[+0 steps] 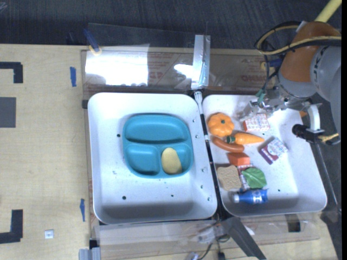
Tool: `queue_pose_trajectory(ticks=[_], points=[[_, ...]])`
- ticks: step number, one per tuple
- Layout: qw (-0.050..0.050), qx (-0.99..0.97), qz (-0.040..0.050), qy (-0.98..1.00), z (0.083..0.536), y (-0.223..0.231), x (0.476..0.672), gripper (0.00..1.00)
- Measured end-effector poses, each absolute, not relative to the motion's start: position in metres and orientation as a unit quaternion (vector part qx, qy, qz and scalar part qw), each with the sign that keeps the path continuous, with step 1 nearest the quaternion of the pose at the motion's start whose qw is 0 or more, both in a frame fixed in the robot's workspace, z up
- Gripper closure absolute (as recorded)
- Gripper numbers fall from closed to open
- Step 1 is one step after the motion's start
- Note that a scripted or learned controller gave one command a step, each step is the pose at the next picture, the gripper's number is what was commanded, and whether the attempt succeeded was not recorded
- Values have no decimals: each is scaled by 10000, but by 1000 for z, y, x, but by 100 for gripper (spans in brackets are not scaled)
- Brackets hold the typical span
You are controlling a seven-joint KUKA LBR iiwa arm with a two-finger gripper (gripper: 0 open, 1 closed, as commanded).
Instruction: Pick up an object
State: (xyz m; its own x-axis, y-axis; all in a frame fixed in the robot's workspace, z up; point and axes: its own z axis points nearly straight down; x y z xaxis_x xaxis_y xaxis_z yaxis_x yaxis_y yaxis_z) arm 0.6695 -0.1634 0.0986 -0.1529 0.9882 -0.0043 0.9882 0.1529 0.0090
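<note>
2 shallow white bins are sitting side by side on the bench. The left bin [103,145] is holding a blue divided tray [157,144], and a yellow potato-shaped piece [171,160] is lying in the tray's lower right compartment.

The right bin [303,188] is carrying the clutter. An orange toy pumpkin [220,124] is resting near the bin's upper left corner, and a toy carrot [246,139] is lying just below it, pointing toward the right. A red chilli-like piece [223,143] is lying beside the carrot, touching or nearly touching it. Below that, an orange-red block [238,158] is sitting above a brown bread-like slice [229,177], with a green leafy piece [254,176] just to the right of the slice. A blue can [251,197] is lying on its side near the bin's front wall. A red-and-white packet [256,124] is lying near the bin's back, and a small purple-and-white packet [272,149] is lying apart from it toward the right.

The grey arm [320,75] is reaching in from the right, its orange band [301,58] showing above the wrist. The gripper [265,103] is hanging over the back of the right bin, just above the red-and-white packet. Whether it is released or clenched cannot be told from this view, and nothing is visibly grasped.
</note>
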Motion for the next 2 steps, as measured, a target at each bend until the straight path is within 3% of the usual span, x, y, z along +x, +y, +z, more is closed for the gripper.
queue_pose_trajectory(ticks=[1, 2], points=[[25, 5824, 13, 8129, 87, -168, 627, 100], [12, 6285, 7, 7778, 87, -100, 668, 100]])
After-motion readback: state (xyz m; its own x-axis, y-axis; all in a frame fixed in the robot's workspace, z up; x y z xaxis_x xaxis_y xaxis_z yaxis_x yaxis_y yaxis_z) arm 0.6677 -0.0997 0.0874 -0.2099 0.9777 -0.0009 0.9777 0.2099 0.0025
